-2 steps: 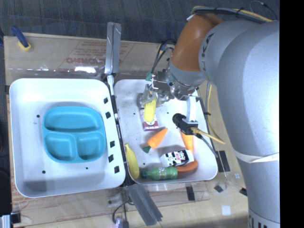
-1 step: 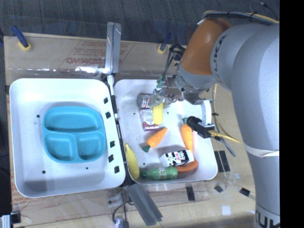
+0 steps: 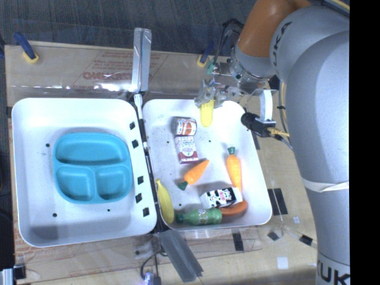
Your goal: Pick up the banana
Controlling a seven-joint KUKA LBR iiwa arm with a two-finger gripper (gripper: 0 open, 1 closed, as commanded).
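While the gripper (image 3: 209, 97) hangs over the far rim of the right bin (image 3: 254, 159), a small yellow piece (image 3: 206, 114), ridged like a toy corn cob, sits between its fingers, which are closed on it; the piece dangles just above the bin floor. The arm (image 3: 309, 82) is smooth grey metal with a glossy orange band (image 3: 264, 18) above the wrist, and part of the maker's name, "KU", reads in dark letters near its base.

The banana (image 3: 164, 201) lies in that same right bin, against its wall nearest the left bin (image 3: 24, 159), at the near end: a curved, smooth yellow plastic shape, well apart from the gripper.

Elsewhere in the right bin, taken from the banana: just beyond its near tip lies a green bottle (image 3: 200, 217) on its side with a pale label too small to read. Past the bottle rests a small carton (image 3: 218, 198) printed in black and white patches, touching an orange curved piece (image 3: 236, 208) beneath it. Farther off, a tapered orange carrot (image 3: 196, 172) lies slantwise in the middle, and a second carrot (image 3: 234, 167) with a green top lies toward the arm. Beyond those sit a red-and-white packet (image 3: 187, 149) and a can (image 3: 184, 126); their printing cannot be read.

The left bin holds a matte blue tray (image 3: 92, 165) with three compartments.
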